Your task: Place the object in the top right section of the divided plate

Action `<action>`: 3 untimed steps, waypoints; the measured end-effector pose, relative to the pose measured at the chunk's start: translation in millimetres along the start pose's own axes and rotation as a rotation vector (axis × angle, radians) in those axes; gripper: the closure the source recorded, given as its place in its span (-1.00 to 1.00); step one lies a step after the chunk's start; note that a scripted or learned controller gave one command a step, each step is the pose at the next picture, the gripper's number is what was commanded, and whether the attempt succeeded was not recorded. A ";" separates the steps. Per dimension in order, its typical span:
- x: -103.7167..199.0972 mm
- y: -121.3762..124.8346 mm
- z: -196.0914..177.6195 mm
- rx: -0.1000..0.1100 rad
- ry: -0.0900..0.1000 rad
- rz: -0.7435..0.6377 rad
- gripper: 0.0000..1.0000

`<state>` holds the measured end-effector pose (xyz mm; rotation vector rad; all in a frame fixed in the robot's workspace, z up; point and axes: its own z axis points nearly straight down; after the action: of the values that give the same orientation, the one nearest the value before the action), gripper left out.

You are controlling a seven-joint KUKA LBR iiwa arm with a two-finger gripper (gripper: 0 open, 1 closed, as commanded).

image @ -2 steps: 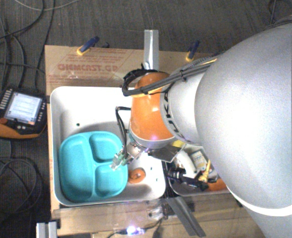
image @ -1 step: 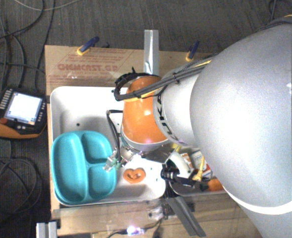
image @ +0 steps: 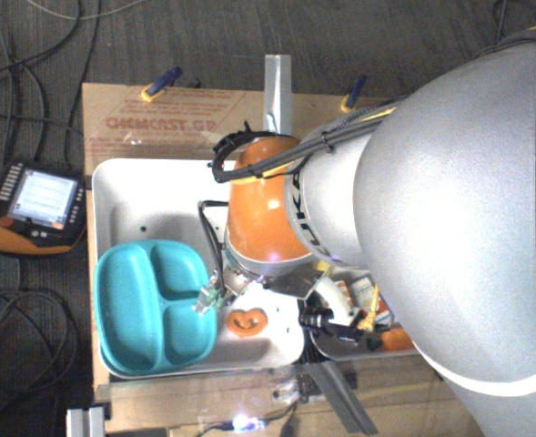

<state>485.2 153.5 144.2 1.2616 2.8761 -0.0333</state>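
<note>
Bench scene from above, at a slant. Grey arm [image: 431, 208] enters from the right and covers much of the right-hand side; its orange band [image: 263, 212] sits over the middle of the bench, above the wrist.

Left white bin [image: 131, 189] holds a teal divided plate [image: 149, 308] in its near-left part. Plate has three sections: one long one on the left, two smaller ones on the right. All three look bare teal.

Gripper [image: 210, 297] hangs at the plate's right edge, roughly where the two smaller sections meet. Small greenish-white parts show at its tip. Jaw state: cannot tell, the wrist blocks the view and the tip is too small to read.

Orange pretzel-shaped object [image: 246, 320] lies on the bin floor just beside the plate's right rim, below and to the right of the gripper tip. It is outside the plate and not between anything that grips it.

Right bin is mostly hidden under the arm; a jumble of small items [image: 354, 303] shows near its front, too cluttered to name.

Handheld control pendant [image: 35, 203] with a lit screen rests on the floor left of the bench. Brown cardboard sheet [image: 158, 121] lies behind the bins, a blue-and-yellow clamp [image: 160, 83] on its far edge. Cables [image: 31, 71] trail across the dark floor.
</note>
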 end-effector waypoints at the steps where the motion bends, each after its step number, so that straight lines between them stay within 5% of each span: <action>1: -1.3 -2.0 -5.6 0.009 0.000 0.002 1.00; 2: 16.9 18.5 39.0 -0.019 -0.003 -0.164 1.00; 3: 37.9 42.5 -69.8 -0.028 -0.006 -0.834 1.00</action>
<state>491.4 211.5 212.8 -0.0111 3.1328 0.0040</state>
